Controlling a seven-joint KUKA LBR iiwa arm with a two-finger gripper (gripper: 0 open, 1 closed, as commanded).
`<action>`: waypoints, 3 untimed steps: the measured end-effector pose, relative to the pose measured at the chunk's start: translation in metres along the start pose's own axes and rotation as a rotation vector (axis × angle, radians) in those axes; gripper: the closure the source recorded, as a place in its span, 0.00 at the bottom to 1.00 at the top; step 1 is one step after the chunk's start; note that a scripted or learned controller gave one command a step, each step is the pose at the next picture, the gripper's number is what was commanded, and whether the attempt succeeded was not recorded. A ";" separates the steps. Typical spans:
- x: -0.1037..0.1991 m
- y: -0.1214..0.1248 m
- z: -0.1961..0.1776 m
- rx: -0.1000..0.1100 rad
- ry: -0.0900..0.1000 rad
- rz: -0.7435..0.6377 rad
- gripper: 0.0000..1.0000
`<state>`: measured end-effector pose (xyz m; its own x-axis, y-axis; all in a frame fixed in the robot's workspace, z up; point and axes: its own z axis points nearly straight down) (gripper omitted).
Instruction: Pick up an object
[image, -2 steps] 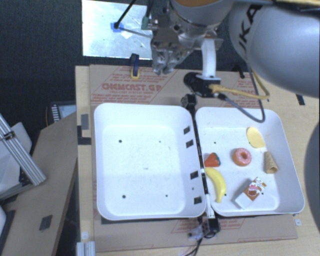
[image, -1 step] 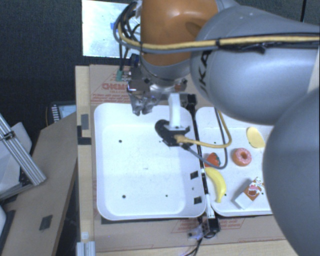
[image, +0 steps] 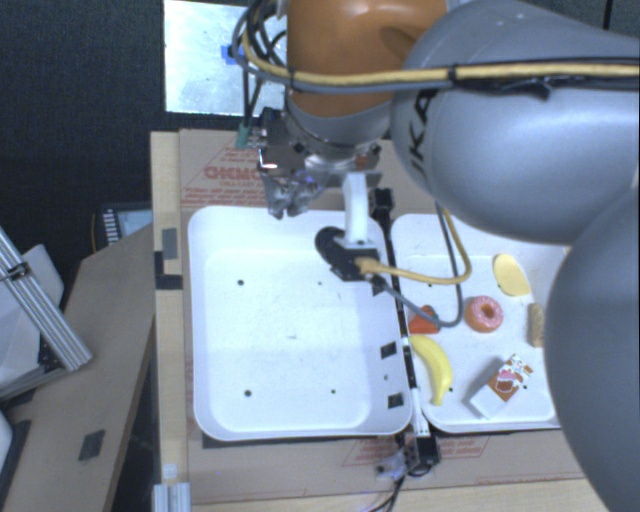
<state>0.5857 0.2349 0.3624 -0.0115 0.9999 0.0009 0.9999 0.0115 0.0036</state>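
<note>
Camera view: the gripper (image: 290, 200), finger state impossible to tell, hangs over the left bin's (image: 215, 400) far edge, well apart from the banana (image: 433, 368) beyond that bin's right wall; reaching comes next.

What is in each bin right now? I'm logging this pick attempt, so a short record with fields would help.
arm: reaches in from the right, wrist above the far edge of the left bin
tool: over the left bin's far rim, nothing seen in it
right bin: banana, pink donut, pale yellow piece, orange-red item, small white and red box
banana position: near the divider between bins, on the right bin's side
cable: yellow, trailing across the right bin
</note>
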 end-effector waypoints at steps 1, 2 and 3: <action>-0.001 0.030 -0.099 -0.009 0.003 0.004 1.00; -0.001 0.018 -0.045 0.006 -0.002 0.009 1.00; -0.018 -0.022 0.083 0.019 -0.006 0.012 1.00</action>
<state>0.5644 0.2166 0.2792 0.0000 1.0000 -0.0053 0.9999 -0.0001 -0.0151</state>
